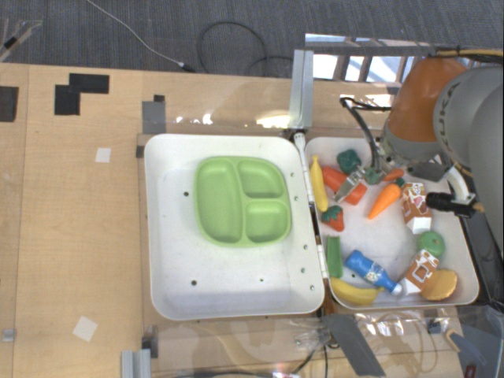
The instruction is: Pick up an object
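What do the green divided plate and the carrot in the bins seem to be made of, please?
Green divided plate: likely moulded plastic, matte, uniform colour with softly rounded compartment edges. Carrot: probably toy plastic, smooth, flat even orange; too small to be sure.

One fixed camera above the bench, looking down at a slant.
It frames both white bins, the left bin (169,235) and right bin (465,266), with floor at the far edge; the arm (441,101) enters from the right.

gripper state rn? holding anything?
Gripper: low in the right bin among the toys by the orange carrot; open or closed cannot be told, and no object visibly sits between its fingers.
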Controlling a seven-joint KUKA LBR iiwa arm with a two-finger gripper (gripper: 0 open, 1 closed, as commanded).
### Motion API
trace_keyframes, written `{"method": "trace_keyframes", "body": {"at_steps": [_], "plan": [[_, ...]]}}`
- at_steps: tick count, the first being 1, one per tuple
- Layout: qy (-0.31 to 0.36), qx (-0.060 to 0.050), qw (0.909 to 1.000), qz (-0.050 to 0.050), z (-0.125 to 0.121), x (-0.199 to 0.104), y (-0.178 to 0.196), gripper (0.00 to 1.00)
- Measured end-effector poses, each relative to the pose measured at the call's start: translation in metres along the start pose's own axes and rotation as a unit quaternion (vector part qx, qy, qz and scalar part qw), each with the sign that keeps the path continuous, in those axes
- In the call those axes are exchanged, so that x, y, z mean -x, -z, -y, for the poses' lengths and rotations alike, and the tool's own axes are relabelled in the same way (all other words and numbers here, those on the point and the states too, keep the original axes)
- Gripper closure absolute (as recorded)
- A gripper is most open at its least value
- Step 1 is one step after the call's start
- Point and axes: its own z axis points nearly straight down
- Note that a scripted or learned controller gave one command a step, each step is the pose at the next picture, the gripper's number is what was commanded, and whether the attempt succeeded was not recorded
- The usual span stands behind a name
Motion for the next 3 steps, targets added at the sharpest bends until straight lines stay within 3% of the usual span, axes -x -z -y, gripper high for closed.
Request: {"method": "trace_keyframes", "body": {"at_steps": [1,2,3], "plan": [[0.003,0.0,1.0,0.001,0.016,-0.038,0.002,0.0],[0.007,0.004,1.0,0.005,0.013,-0.036,0.015,1.0],[-0.063,0.002,0.998,0.0,-0.022,-0.104,0.102,1.0]]}}
